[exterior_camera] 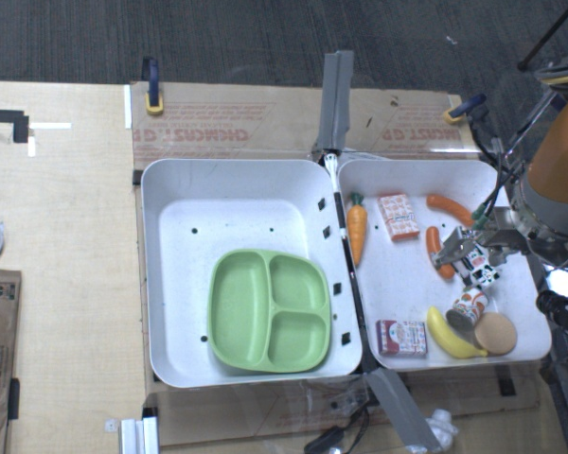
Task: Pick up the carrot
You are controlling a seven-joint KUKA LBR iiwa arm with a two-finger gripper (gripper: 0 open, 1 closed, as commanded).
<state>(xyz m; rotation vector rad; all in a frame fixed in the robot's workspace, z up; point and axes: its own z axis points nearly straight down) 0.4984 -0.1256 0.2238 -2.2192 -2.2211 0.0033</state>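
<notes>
bins (161, 253): glossy white plastic | plate (269, 310): matt green plastic

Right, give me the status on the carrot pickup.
Nothing looks done yet: the orange carrot with a green top lies on the floor of the right white bin, against its left wall. The pincer sits apart from it, over a small orange sausage. Reaching, gripping and lifting the carrot all remain.

The carrot (357, 231) lies tight against the right bin's left wall (344, 253), so only its right side is free. A carton (398, 216) stands just right of it; bare floor opens nearer.
</notes>
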